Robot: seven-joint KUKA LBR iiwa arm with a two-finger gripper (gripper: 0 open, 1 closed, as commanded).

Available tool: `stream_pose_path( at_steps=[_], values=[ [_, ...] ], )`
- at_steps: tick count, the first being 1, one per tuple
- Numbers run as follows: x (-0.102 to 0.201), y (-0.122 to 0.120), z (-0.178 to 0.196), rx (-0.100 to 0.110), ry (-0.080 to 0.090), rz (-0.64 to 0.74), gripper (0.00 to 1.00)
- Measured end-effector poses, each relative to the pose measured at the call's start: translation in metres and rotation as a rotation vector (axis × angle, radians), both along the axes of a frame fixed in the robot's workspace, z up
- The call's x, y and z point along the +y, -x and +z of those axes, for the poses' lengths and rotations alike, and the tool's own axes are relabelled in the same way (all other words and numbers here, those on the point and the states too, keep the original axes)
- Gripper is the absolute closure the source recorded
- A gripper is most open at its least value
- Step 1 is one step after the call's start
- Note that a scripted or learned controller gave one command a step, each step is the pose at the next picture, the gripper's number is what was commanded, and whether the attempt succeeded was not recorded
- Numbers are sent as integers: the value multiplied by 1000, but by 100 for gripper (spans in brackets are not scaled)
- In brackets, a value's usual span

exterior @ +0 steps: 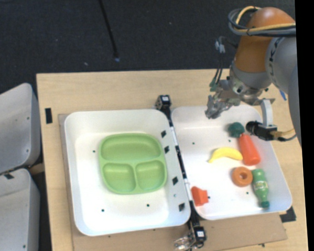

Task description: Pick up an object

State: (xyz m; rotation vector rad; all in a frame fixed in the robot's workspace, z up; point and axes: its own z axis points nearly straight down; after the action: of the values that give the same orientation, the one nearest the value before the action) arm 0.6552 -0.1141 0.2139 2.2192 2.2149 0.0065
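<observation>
The right bin (199, 130) holds a yellow banana (225, 155), an orange carrot-like piece with a dark green top (246, 144), an orange ring (242, 176), a green bottle (260, 187) and a small red-orange block (199, 195). My gripper (215, 110) hangs over the bin's far edge, up and left of the green top, with nothing seen between its fingers. The banana lies well below it.
A green divided plate (132, 162) lies in the left bin (82, 205). A row of black clips runs along the divider (175, 158) between the bins. Bare white floor stretches across the right bin's left half.
</observation>
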Motion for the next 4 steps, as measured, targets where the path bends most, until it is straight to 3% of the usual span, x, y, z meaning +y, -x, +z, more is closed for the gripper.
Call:
stream_pose_path(
  at_steps=[1, 2, 4],
  values=[
    [-4, -12, 55, -1, 0, 4, 100],
    [-4, -12, 78, 3, -1, 6, 100],
    [84, 1, 68, 9, 0, 6, 100]
  ],
)
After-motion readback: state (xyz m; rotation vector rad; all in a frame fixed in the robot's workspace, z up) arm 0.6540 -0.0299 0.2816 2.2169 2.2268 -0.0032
